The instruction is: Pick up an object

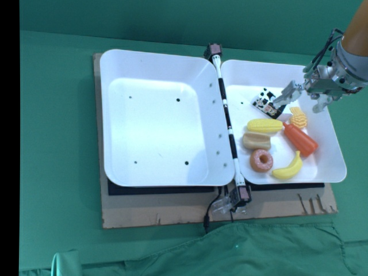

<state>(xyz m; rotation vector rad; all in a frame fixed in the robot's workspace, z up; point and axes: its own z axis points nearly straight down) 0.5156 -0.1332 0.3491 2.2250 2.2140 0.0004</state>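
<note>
Grey gripper (303, 96) hung over the right bin (330, 165), fingers apart and holding nothing, with the black-and-white block (265, 103) just left of one fingertip and corn (264, 125), orange bottle (300, 139), donut (261, 161), banana (288, 168) below it.

Gripper (303, 94) hangs over right bin (330, 154), w/ one finger near black-white toy (265, 102). Below: corn (264, 125), hot dog (256, 141), donut (261, 161), banana (288, 168), orange bottle (299, 139). Left bin (155, 68) beside it.
</note>
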